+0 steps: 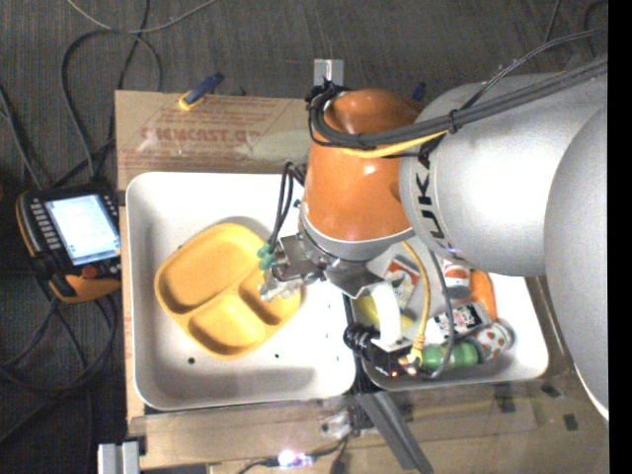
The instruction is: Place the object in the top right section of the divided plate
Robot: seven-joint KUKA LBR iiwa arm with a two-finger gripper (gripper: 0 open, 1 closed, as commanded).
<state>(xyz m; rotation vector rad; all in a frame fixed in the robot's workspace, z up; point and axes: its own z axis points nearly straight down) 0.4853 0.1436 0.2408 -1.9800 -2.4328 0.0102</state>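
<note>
The object itself cannot be made out; the gripper point(279, 276) hangs over the yellow divided plate's point(212, 284) right edge; whether it holds anything cannot be told.

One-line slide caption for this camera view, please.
KUKA arm hangs its gripper over the yellow divided plate in the left bin.

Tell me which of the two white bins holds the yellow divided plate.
The left bin: the yellow divided plate lies in it. The right bin, under the arm, holds mixed small items instead.
</note>
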